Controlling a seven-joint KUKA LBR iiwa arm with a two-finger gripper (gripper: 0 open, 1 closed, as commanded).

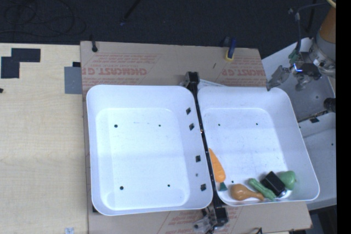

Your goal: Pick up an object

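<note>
Gripper (293,69): at the upper right, outside the bins, just past the far right corner of the right bin; whether it is spread or pressed together cannot be told, and nothing shows in its grasp.
Arm (329,30): runs up and right from the gripper to the frame's right edge, orange band showing there.
Right bin (249,97): below and left of the gripper; its far rim lies nearest it. The far and middle floor is bare white, open room between the rims.
Green object (287,178): far below the gripper, in the bin's near right corner, close against the rim.
Black block (272,183): touching the green object, on its left.
Green stick-like piece (261,187): just left of the black block.
Tan pear-shaped object (242,192): further left, by the near rim.
Orange carrot-like object (218,168): against the bin's left wall, beside the divide.
Left bin (140,95): well left of the gripper, rim touching the right bin's rim.
Cardboard sheet (164,63): under both bins, its far edge level with the gripper.
</note>
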